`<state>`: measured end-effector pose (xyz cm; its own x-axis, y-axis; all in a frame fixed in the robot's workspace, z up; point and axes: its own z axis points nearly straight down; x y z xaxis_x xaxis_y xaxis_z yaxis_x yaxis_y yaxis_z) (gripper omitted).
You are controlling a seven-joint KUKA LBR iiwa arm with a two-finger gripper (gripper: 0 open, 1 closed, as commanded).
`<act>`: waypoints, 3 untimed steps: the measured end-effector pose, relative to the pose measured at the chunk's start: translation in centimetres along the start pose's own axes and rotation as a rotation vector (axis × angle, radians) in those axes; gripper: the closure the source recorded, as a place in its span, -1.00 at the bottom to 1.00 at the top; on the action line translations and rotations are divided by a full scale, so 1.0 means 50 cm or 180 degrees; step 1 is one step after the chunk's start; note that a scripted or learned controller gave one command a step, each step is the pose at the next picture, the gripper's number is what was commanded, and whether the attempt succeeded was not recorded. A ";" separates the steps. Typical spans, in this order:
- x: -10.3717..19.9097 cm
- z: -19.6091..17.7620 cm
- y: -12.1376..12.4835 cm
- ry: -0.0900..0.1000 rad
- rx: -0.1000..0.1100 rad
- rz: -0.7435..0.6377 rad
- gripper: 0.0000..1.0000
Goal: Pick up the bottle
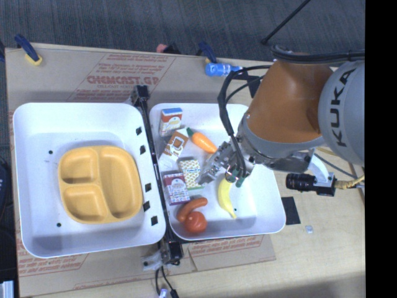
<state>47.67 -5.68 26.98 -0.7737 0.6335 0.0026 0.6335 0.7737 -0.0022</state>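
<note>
Claw (218, 168): you cannot tell its state, it hangs over the right bin (267, 213) | bottle: you cannot pick it out among the items there | banana (226, 197) just beside claw.

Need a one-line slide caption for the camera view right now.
Arm's gripper low over the right bin among toy food, beside a banana and carrot; yellow tray in the left bin.
</note>
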 end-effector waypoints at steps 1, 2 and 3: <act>0.003 0.157 0.002 0.0002 0.0001 -0.1093 1.00; -0.087 -0.017 -0.106 -0.0015 -0.0002 -0.1606 1.00; -0.075 0.175 -0.092 -0.0001 -0.0002 -0.2183 1.00</act>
<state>47.61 -11.61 18.23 -1.0000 0.0004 0.0031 0.0004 1.0000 0.0003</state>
